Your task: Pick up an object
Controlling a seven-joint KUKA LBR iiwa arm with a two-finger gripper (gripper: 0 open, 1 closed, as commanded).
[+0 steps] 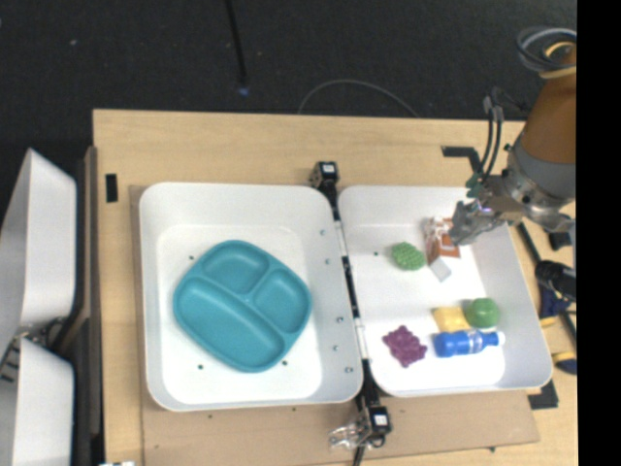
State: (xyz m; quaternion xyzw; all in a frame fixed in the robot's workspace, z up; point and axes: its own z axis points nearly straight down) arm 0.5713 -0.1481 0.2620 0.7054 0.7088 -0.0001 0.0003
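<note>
Beside green lump (408, 256), arm's gripper (452, 244); no legible labels.

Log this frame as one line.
arm: over right bin | gripper: beside green object | left bin: teal plate

Green knobbly toy (408, 256) lies flat in right bin's (505, 372) upper middle.

Light wood surface (223, 144), two white bins side by side, left bin (155, 260) with a teal split plate (243, 304) inside, thin cable (354, 90) behind
</note>
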